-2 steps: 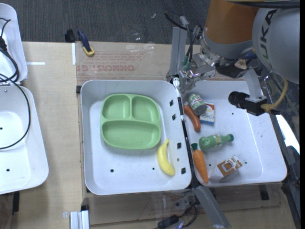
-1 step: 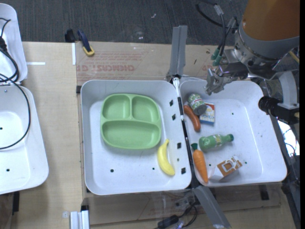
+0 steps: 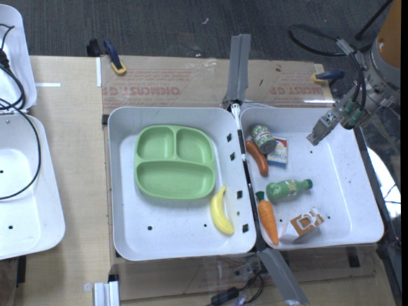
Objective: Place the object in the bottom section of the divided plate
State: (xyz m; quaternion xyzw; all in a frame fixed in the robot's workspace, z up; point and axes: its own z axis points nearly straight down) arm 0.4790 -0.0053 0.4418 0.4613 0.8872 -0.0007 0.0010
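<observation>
A green divided plate (image 3: 176, 163) lies in the left bin (image 3: 127, 228), with two small sections at the top and one wide section (image 3: 175, 180) at the bottom holding nothing. A yellow banana (image 3: 221, 211) rests on the bin floor just right of and below the plate. My gripper (image 3: 320, 131) hangs over the upper right part of the right bin (image 3: 357, 196), above and to the right of the items there, with nothing visibly in it.
The right bin holds a green can (image 3: 262, 137), a blue-white box (image 3: 278, 152), a reddish sausage (image 3: 257, 157), a green bottle (image 3: 288, 189), a carrot (image 3: 268, 218) and a small orange carton (image 3: 306, 222). A divider (image 3: 240, 152) separates the bins.
</observation>
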